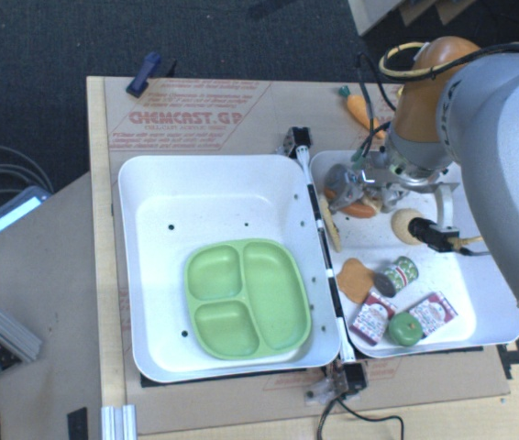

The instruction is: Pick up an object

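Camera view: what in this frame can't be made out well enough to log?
- Two-finger gripper: the wrist and cables above it cover the fingers, so their state is unreadable.
- Orange-brown object under the gripper in the right white bin: mostly hidden by the gripper; its shape is unclear.
- Two red-and-white packets: print too small to read.
- Grey arm: cut off by the right edge.
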Action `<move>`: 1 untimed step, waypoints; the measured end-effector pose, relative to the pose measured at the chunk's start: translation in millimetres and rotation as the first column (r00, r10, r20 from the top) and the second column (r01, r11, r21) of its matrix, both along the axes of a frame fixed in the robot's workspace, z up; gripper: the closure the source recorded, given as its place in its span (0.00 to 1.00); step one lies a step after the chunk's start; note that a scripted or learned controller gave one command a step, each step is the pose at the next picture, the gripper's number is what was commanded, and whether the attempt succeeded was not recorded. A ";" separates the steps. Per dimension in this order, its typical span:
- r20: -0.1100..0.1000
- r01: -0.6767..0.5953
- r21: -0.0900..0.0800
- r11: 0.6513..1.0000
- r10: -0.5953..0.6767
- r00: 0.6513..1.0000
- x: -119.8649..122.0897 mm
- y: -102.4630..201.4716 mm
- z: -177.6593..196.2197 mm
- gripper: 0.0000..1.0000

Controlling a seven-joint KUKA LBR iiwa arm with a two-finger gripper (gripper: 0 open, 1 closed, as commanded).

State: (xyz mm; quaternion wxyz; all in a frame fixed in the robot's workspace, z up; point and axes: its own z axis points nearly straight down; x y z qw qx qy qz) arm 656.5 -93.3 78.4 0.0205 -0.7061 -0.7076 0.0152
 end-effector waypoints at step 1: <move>-0.001 0.003 -0.003 1.000 -0.003 1.000 -0.4 -1.3 9.7 1.00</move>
